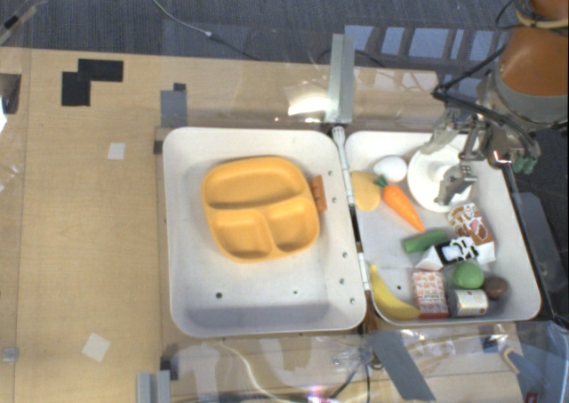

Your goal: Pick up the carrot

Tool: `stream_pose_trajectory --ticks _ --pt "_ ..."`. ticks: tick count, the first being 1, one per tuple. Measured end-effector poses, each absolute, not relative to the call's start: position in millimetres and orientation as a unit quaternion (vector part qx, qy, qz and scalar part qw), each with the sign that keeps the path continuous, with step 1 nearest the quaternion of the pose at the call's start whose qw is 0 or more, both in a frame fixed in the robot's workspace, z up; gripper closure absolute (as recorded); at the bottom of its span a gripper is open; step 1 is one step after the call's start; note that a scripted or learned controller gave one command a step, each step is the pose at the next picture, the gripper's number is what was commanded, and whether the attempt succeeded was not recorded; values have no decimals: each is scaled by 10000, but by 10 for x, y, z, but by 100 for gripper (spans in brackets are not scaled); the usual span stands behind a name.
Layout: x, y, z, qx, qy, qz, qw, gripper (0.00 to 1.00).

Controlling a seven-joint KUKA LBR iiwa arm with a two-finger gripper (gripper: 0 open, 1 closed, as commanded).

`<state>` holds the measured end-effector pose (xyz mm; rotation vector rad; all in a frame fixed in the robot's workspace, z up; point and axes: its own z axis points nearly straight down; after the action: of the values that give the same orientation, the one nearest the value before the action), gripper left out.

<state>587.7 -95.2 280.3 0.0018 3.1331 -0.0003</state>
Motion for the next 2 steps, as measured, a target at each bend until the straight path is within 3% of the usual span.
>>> stream_pose_trajectory --ticks 1,2 --pt "5914 -1030 1135 -1292 9916 11 -3 0" --pt "6155 -870 909 -1052 9944 -14 87 0"
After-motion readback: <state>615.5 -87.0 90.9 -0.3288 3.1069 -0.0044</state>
